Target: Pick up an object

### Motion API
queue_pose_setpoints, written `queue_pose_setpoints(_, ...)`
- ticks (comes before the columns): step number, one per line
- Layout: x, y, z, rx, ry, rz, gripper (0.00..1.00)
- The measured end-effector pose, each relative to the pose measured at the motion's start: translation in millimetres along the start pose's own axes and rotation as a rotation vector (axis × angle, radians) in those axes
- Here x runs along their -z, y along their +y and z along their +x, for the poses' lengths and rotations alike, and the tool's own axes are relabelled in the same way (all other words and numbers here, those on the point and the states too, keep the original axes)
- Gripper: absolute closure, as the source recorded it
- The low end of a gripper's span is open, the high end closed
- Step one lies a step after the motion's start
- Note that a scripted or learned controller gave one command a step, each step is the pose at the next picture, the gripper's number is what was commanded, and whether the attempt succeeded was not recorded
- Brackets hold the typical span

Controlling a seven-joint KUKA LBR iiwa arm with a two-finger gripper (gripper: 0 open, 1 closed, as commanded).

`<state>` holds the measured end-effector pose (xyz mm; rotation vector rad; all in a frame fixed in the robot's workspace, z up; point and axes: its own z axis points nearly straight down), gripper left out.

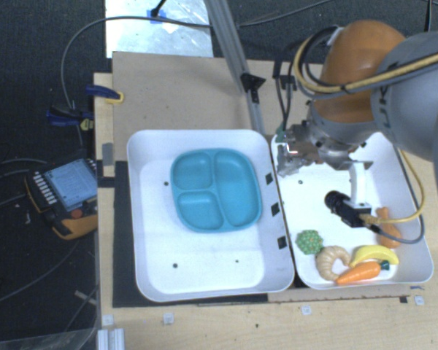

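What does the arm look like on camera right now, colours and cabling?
The arm is smooth grey, with a rounded glossy orange band above the wrist. Yellow and black cables loop around that band. The gripper at the tip is a compact silvery metal assembly.

The 2 bins are white: the left bin (142,195) and the right bin (310,203), with small black marks along their shared edge. The divided plate (215,188) at the frame's centre is turquoise blue. In the lower right of the frame are a green knobbly toy (309,240) with pale speckles, a tan croissant (330,259), a yellow banana (374,254) and an orange carrot (359,272). The worktop (175,93) is plain pale brown. At upper right, the arm (423,93) is grey with an orange band (358,57). The floor (36,35) is dark charcoal. At the left edge, a handset (66,195) has a light blue face and orange-yellow casing.
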<state>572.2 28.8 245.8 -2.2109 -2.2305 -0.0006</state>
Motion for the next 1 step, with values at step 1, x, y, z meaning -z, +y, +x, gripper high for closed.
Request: queue_pose_setpoints(1, -9.6, -0.1, 57.7, 0.0, 0.0, -0.001, 1.0)
